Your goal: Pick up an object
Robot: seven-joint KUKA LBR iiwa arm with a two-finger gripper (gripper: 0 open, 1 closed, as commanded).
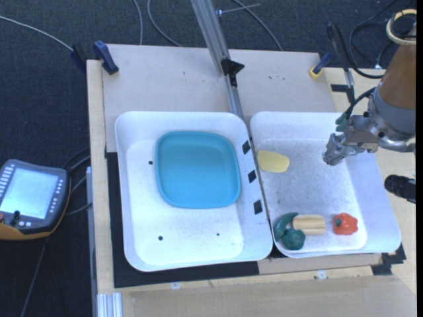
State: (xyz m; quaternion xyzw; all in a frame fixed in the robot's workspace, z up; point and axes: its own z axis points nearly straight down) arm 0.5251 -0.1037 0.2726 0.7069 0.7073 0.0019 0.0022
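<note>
Objects for picking lie in the right bin (pixel 370 177): a pale yellow piece (pixel 273 161) near its left wall toward the far end, and along the near edge a row of three — a dark green item (pixel 289 230), a tan block (pixel 309 224) touching it, and a red-orange item (pixel 344 224) just beside the block. Gripper (pixel 332 152) hangs over the right bin's far right part, above bare speckled floor, well apart from the near row and some way right of the yellow piece. Nothing visible in its grasp; whether the fingers are spread or closed cannot be told from this slant. Arm enters from the right, grey wrist with an orange band (pixel 401 78) above. Left bin (pixel 132 177) carries a blue square plate (pixel 197 168) lying flat near its centre. Both bins sit side by side on the tabletop (pixel 165 78), atop a dark mat. A metal rail (pixel 215 32) runs from the far edge down between the bins. Blue clamp (pixel 106 57) at the far left corner. A teach pendant (pixel 30 197) rests off the tabletop at left, cables on the dark floor.
</note>
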